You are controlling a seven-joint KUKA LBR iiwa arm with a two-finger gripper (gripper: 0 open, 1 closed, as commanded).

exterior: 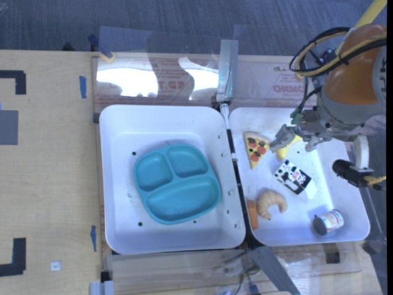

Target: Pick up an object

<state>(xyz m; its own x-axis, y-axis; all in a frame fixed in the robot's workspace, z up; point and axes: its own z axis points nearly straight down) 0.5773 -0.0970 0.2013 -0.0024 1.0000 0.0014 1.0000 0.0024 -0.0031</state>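
In the right bin [359, 226] lie a toy pizza slice [255, 148], a black-and-white spotted block [292, 176], a croissant [271, 203], a small silver can [328, 221] and an orange piece [252, 214] against the left wall. My gripper [296, 141] hangs over the back of this bin, just right of the pizza slice and above the spotted block. Its two fingers stand apart, open, with nothing clamped between them. A small yellow object [285, 152] peeks out just below the left finger [282, 137], partly hidden by it.
The left bin [116, 165] holds a blue divided plate [177, 182]. A metal divider [226, 78] and a clear taped sheet stand behind the bins. The arm's orange band and cables [353, 54] loom over the right bin's far right corner.
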